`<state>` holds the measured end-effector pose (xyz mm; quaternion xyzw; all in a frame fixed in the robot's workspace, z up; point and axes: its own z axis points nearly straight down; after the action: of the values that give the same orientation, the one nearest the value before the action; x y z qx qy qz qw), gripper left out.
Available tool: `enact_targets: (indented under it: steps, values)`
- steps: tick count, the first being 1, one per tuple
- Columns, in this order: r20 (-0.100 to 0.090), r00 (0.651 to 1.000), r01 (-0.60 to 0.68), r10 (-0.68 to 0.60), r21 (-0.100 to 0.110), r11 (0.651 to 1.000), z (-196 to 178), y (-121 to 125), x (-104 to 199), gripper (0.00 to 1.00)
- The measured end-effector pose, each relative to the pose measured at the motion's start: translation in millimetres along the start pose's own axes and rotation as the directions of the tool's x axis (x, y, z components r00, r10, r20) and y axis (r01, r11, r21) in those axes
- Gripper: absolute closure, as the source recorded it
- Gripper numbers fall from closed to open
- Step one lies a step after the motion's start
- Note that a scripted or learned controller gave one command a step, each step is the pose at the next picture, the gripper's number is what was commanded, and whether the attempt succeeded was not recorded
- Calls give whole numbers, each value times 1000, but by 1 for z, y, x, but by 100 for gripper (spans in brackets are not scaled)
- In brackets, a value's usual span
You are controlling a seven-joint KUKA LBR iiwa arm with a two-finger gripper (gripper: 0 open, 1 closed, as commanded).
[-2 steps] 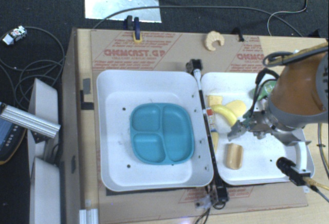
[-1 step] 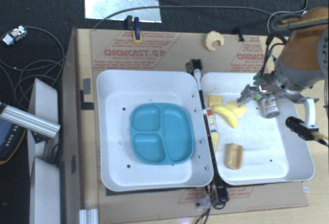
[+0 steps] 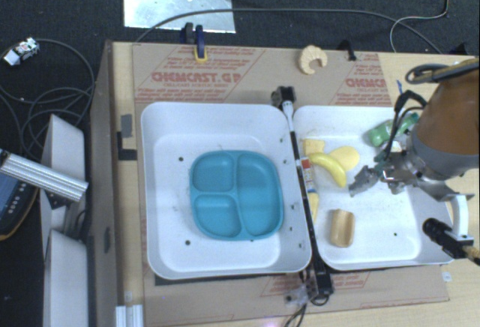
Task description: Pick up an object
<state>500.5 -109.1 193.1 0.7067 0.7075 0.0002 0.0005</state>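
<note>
Camera view: two shallow, smooth white plastic bins on a printed cardboard sheet.
Left bin [image 3: 169, 168]: rounded corners; a glossy blue divided plate [image 3: 236, 194] with four compartments lies flat in its middle.
Right bin [image 3: 375, 247]: a curved yellow banana [image 3: 330, 166] near the left wall, a tan rounded block [image 3: 342, 228] below it, a green object [image 3: 381, 133] upper right.
Gripper [image 3: 365, 179]: dark metal, low over the bin floor just right of the banana; nothing visibly held, finger spread unclear.

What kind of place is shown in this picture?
Probably a robotics lab bench for grasping trials: a robot arm reaches over two white bins, toy food such as a banana lies inside, and cables trail across the floor.
</note>
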Motion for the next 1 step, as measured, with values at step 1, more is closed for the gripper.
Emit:
enact_targets:
  steps: [1]
  values:
    - [-1, 1000, 0, 0, 2, 1000, 83, -15, 24, 0]
